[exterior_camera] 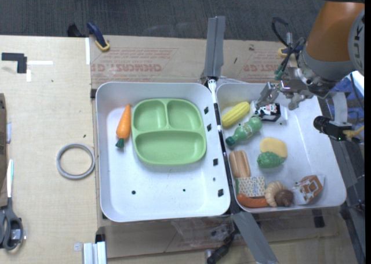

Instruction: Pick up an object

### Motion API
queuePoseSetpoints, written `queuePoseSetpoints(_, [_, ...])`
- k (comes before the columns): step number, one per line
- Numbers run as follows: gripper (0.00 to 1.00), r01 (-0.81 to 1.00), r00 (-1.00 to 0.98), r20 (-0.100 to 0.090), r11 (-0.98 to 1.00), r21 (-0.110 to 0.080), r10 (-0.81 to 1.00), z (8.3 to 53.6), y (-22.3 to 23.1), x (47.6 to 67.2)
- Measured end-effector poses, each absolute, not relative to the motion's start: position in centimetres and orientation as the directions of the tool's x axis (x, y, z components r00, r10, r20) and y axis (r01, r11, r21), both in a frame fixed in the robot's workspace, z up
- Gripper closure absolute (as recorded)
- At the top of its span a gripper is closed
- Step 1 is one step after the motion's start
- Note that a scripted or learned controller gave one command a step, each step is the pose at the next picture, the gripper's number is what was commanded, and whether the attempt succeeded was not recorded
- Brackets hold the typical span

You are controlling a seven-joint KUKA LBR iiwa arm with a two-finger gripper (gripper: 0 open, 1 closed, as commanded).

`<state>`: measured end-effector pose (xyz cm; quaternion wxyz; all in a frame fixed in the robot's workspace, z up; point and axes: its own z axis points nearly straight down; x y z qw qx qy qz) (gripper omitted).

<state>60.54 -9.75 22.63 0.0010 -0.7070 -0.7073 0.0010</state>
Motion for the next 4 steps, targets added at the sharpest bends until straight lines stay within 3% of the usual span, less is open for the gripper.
queuePoseSetpoints(1, [0.0, 0.999, 0.027, -0.004, -0.027, 0.022, 1.0, 11.5, -9.9, 64.0])
queuePoseSetpoints(2, [0.0, 0.998, 0.059, -0.002, -0.059, 0.009, 0.998, 10.9, -10.2, 65.1])
queuePoseSetpoints(3, [0.0, 1.0, -0.012, -0.001, 0.012, 0.0, 1.0, 9.2, -9.8, 60.9])
queuePoseSetpoints(4, [1.0, 1.0, -0.007, -0.001, 0.007, 0.0, 1.0, 10.2, -9.9, 60.9])
